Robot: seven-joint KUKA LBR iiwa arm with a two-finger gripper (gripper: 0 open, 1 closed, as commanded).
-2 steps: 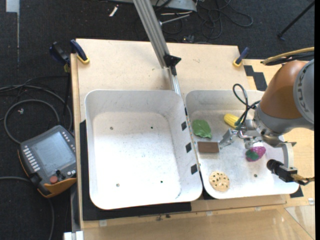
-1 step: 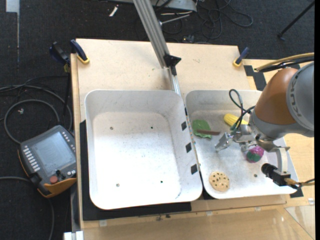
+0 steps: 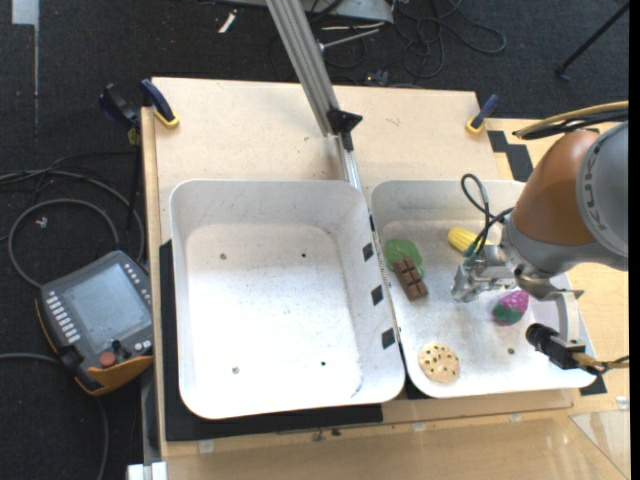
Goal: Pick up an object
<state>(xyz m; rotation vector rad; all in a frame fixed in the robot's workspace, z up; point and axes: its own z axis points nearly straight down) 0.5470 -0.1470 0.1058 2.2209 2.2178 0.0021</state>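
Toys lie in the right bin [image 3: 400, 200]: a brown bar [image 3: 410, 278], long axis running near to far, over a green piece [image 3: 402, 253]; a yellow one [image 3: 461, 238], partly hidden; a pink ball [image 3: 510, 306] just right of the gripper [image 3: 468, 286]; a cookie [image 3: 438, 362] nearer. Whether the gripper holds anything, I cannot tell.

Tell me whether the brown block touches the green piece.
Touching: in the camera view the brown block lies overlapping the green piece's lower edge, no gap between them.

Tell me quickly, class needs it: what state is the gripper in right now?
Gripper: low in the right bin, beside the pink-and-green object; open or closed cannot be told.
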